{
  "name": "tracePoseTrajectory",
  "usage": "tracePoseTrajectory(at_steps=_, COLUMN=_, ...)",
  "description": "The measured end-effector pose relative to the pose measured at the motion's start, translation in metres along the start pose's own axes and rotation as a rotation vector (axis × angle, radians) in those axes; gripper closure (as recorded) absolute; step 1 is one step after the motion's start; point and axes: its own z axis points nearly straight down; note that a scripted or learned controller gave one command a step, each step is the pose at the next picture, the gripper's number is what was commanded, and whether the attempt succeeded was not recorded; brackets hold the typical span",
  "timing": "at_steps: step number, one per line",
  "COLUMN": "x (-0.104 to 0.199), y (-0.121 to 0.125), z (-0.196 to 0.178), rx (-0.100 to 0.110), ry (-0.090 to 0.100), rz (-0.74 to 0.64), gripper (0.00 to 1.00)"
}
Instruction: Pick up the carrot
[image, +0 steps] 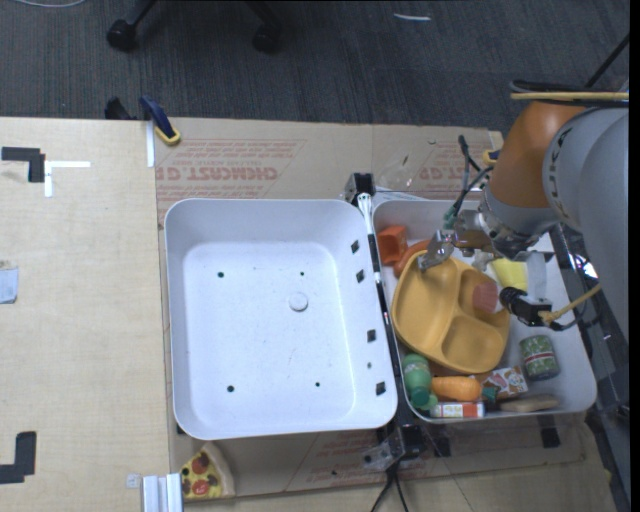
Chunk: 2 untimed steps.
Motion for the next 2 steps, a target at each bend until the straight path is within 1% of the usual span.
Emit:
tracePoseTrajectory(at_steps=1, x=0.005, y=-0.017, z=0.002, rx=0.005, ry=-0.008, rz=0.373, gripper=0.00)
tracePoseTrajectory(at_steps=2, x=-0.022, y=0.025, z=0.000, rx=0.006, ry=-0.002, rz=0.696, gripper=0.00)
